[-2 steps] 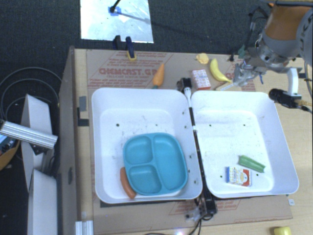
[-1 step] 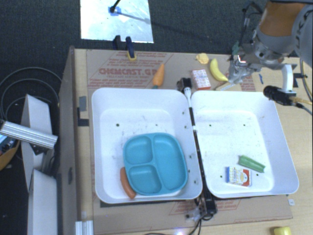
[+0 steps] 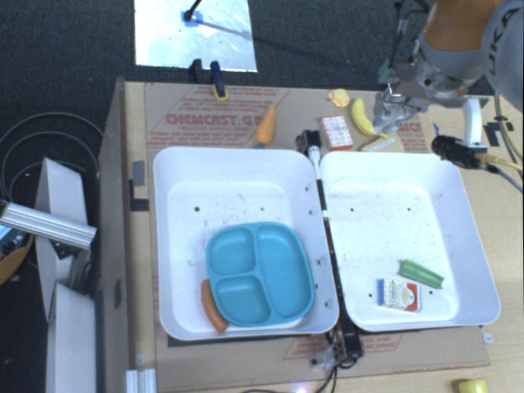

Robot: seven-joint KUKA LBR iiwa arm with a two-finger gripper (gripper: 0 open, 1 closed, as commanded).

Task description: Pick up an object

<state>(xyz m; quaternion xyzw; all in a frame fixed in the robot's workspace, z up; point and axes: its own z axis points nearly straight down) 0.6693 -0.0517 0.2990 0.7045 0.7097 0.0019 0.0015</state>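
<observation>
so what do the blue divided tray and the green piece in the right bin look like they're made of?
Blue divided tray: likely molded plastic, smooth and semi-matte; uniform colour, rounded compartment walls, soft highlights.
Green piece: probably plastic toy food, maybe a bean pod; flat even green with little shine. Too small to rule out rubber or foam.
Both lie in white bins that look like thin formed plastic.

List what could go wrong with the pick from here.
1. The gripper hangs behind the bins by the banana, apart from the green piece and small box in the right bin.
2. Both lie flat, so a grasp may slip.
3. The sausage is wedged beside the blue plate.
</observation>
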